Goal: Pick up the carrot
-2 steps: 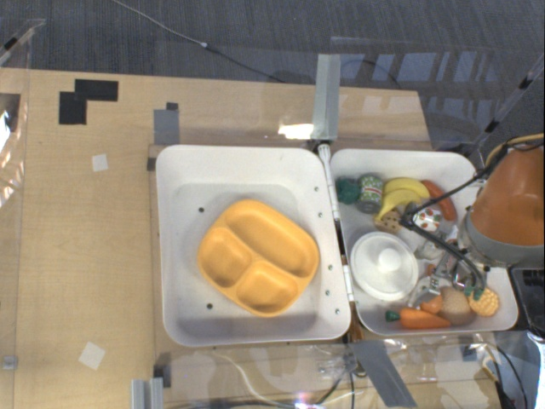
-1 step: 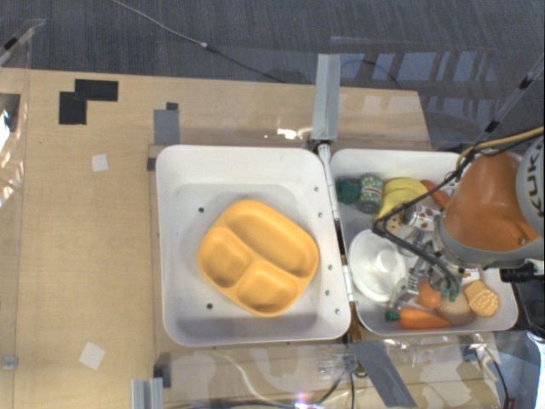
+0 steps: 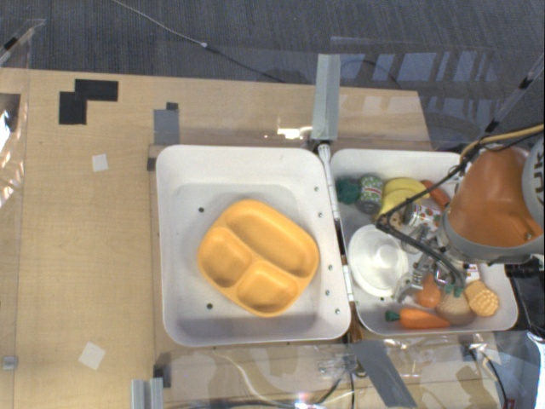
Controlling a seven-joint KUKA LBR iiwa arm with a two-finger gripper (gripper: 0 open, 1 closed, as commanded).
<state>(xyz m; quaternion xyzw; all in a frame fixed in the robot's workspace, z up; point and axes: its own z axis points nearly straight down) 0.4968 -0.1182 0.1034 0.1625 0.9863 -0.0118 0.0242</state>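
The grey arm's two-finger metal gripper (image 3: pixel 423 278) hangs low over the near part of the right-hand shallow white bin (image 3: pixel 507 320), under the orange wrist band (image 3: pixel 487 201). Cables and linkage clutter the tool, so how far apart it stands, and whether anything is in it, cannot be told.

Just below the tool lies the small orange plastic carrot with a dark green stub end (image 3: pixel 415 318), flat on the bin floor near the front wall, its long axis running left to right. It seems to lie free, a little apart from the tool. Beside it are a round orange fruit-like piece (image 3: pixel 429 296) and a tan biscuit-shaped toy (image 3: pixel 482 298); a small white bowl (image 3: pixel 377 259) sits to its left.

The carrot looks like a light, stiff toy with a smooth, probably slippery skin and a taper that could squirt out of a pinch. The thicker middle, gripped across its width, seems the best hold.

The left white bin (image 3: pixel 170 254) holds a yellow divided plate (image 3: pixel 258 256).
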